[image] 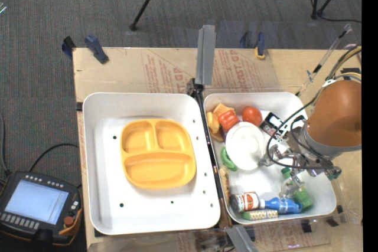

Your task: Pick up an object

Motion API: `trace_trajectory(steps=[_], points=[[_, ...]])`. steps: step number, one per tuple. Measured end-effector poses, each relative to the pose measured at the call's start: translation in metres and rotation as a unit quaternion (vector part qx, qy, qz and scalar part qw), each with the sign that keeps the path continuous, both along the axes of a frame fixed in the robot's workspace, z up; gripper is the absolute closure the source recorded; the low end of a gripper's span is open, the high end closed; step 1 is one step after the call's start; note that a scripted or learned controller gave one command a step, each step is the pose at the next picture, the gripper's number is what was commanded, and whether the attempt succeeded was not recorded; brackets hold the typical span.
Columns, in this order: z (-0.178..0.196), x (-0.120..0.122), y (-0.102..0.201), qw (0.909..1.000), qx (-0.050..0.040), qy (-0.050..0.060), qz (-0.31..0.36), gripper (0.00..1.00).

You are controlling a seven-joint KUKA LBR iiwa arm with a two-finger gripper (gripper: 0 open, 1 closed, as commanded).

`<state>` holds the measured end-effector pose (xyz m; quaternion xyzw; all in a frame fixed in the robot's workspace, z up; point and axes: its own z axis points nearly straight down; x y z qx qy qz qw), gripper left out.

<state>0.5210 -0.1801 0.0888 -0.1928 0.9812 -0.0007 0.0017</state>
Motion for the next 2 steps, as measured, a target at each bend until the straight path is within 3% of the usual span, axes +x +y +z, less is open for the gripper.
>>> trace_trajectory(steps=[1,2], points=[[0.0094,0.0013,0.0038,1.0000,0.0019,-0.001,0.003,1.00],[0.0089,0.0012,0.0041,1.0000,0.0021,0.000,0.004,0.00]])
